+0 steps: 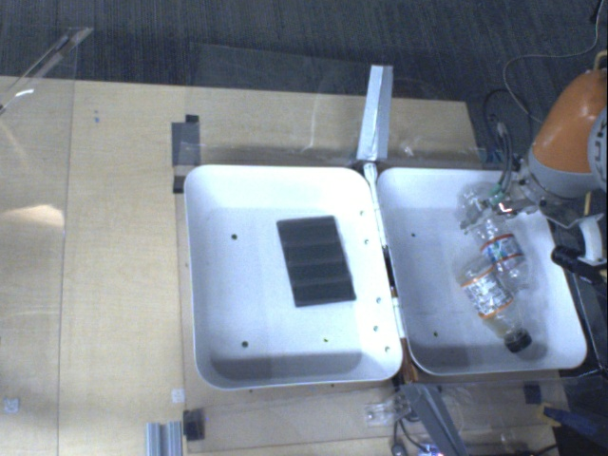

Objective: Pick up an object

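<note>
While the worktop (pixel 104 255) carries two white bins side by side, the left bin (pixel 218 350) holds a dark ribbed pad (pixel 316 260) lying flat near its middle, well apart from the arm. The right bin (pixel 423 340) holds a clear plastic bottle (pixel 494 278), which lies on its side along the bin's right half, its dark cap (pixel 517 342) toward the near right corner. From the right the arm (pixel 570 136) reaches in over that bin's far right corner, probably lining up on the bottle. Its gripper (pixel 501 200) sits by the bottle's far end, though whether it is open or has hold of anything cannot be told.
</note>
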Tool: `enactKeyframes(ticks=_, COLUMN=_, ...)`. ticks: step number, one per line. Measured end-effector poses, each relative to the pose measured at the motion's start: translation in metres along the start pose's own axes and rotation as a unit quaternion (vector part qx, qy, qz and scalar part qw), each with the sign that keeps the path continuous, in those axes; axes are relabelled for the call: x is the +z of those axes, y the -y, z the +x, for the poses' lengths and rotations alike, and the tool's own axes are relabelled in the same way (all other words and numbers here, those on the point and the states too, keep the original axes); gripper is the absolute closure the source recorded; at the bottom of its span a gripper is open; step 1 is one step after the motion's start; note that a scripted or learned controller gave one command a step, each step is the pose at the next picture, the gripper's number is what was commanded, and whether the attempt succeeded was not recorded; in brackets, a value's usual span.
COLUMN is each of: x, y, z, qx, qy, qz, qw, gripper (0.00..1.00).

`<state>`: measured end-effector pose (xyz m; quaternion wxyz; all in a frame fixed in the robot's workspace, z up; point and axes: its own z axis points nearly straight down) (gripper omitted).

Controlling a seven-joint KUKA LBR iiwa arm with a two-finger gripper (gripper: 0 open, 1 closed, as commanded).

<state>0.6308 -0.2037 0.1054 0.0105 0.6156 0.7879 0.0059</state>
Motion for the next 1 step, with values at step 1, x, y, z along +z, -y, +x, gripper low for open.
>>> enactKeyframes(ticks=1, x=-0.0921, y=-0.0520, z=0.0398, qx=-0.019, qy=-0.003, qz=0.006, qw=0.9998, gripper=1.00)
